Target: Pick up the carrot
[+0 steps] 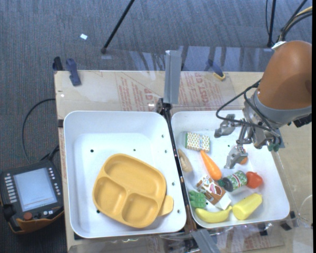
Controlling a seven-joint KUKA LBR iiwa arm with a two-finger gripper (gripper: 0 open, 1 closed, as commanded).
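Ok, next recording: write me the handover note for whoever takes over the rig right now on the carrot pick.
Gripper: over the right bin, open and holding nothing, just right of the carrot.
Carrot: lying on the right bin's floor, slanting, near the bin's middle, with a small box above it in the view and a can and a tomato to its right.
Left bin: holds a yellow divided tray.
Done: arm brought near the carrot.
Left: line up over the carrot, descend, close, lift.
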